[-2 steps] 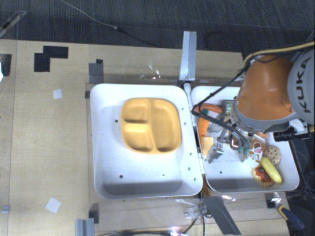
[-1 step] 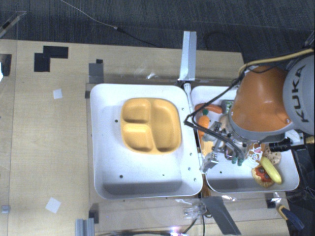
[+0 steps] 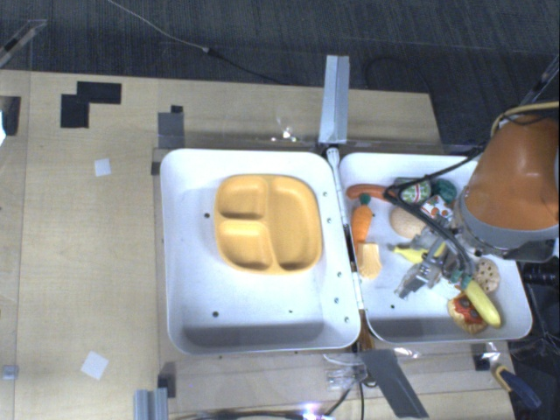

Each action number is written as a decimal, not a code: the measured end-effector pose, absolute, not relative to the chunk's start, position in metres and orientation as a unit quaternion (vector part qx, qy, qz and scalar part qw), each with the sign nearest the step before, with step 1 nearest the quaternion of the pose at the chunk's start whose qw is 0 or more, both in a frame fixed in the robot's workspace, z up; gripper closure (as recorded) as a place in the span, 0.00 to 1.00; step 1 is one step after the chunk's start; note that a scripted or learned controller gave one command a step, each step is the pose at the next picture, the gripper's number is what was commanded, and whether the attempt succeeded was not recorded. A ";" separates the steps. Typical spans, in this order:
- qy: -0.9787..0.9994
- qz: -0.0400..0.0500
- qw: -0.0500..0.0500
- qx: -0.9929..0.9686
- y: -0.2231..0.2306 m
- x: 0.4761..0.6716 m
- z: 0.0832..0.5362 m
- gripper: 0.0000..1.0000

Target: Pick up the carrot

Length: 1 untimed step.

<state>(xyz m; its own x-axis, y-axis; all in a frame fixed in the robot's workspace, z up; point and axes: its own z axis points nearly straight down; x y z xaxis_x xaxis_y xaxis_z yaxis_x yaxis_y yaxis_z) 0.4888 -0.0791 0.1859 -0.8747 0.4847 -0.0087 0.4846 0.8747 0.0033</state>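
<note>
Two white bins sit side by side on a wooden bench (image 3: 79,261). The left bin (image 3: 188,313) holds a yellow divided plate (image 3: 266,221), lying toward its 12 o'clock side. The right bin (image 3: 385,309) is crowded with toy food: the carrot (image 3: 360,221) lies along its 9 o'clock wall, green top pointing to 12 o'clock; a sausage (image 3: 366,191) lies just above it, a cheese wedge (image 3: 371,260) just below. A pale bun (image 3: 406,222) rests near the centre, a dark bottle (image 3: 420,191) toward 1 o'clock, and a banana (image 3: 481,303) over something red toward 5 o'clock, beside a cookie (image 3: 486,275).

The grey-and-orange arm (image 3: 516,182) covers the bin's 3 o'clock side. Its gripper (image 3: 409,285) hangs low over the middle of the bin, at about 4 o'clock from the carrot and apart from it, with the cheese between. The fingers appear slightly parted with nothing between them, though the metal blurs against the white floor.
</note>
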 end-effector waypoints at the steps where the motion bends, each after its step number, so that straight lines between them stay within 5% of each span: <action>1: 0.943 0.001 0.003 0.334 -0.058 0.525 0.185 0.00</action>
<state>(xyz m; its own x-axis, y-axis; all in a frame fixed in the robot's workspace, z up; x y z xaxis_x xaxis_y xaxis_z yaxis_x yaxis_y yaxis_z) 0.5249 -0.0582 0.1853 -0.7769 0.6296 -0.0056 0.6296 0.7769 0.0047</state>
